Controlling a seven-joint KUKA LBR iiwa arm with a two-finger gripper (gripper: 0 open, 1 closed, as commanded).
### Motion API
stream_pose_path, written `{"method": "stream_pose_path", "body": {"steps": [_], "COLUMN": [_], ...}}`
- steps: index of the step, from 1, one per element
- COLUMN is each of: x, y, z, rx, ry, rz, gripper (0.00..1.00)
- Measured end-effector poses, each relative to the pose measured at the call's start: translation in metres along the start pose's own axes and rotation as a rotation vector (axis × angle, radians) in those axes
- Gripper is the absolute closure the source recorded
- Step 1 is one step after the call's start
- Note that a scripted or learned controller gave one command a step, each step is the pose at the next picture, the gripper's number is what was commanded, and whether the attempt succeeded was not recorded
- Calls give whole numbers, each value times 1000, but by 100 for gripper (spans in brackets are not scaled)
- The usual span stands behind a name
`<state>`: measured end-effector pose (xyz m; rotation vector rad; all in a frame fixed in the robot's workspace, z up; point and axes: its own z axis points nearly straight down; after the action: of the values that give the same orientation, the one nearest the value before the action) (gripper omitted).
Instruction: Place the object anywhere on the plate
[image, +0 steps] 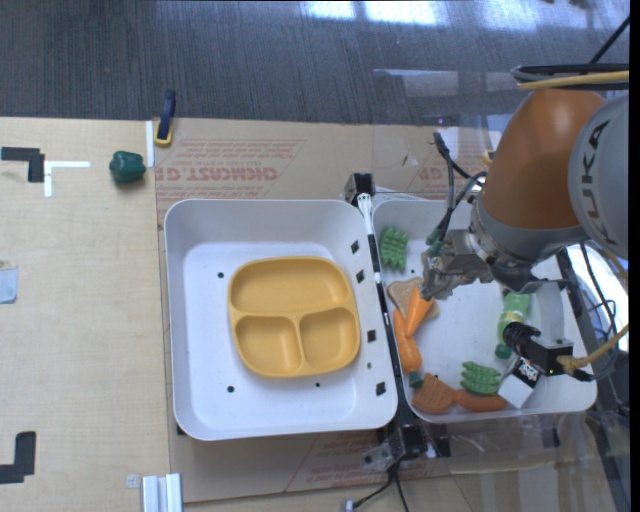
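**Claw down in the right bin, plate waiting in the left**

From my feed, the arm (545, 170) comes in from the right and its claw (440, 280) sits low over the right bin (570, 400), just above an orange carrot-like piece (415, 312). I cannot tell from this angle whether the claw is open or closed, or whether it has anything in it. The yellow three-compartment plate (294, 315) lies in the middle of the left bin (200, 330). Around the claw I see a green studded piece (394, 246) near the bin's far left corner, another green studded piece (480, 377) toward the near edge, and an orange waffle-textured piece (432, 395) beside it. A small dark green object (127, 167) rests on the surface, well apart from both bins.
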<state>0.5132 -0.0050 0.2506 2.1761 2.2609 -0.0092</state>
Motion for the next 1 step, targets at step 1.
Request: {"method": "stream_pose_path", "body": {"steps": [1], "x": [0], "y": [0], "z": [0], "rx": [0], "ry": [0], "rz": [0], "gripper": [0]}}
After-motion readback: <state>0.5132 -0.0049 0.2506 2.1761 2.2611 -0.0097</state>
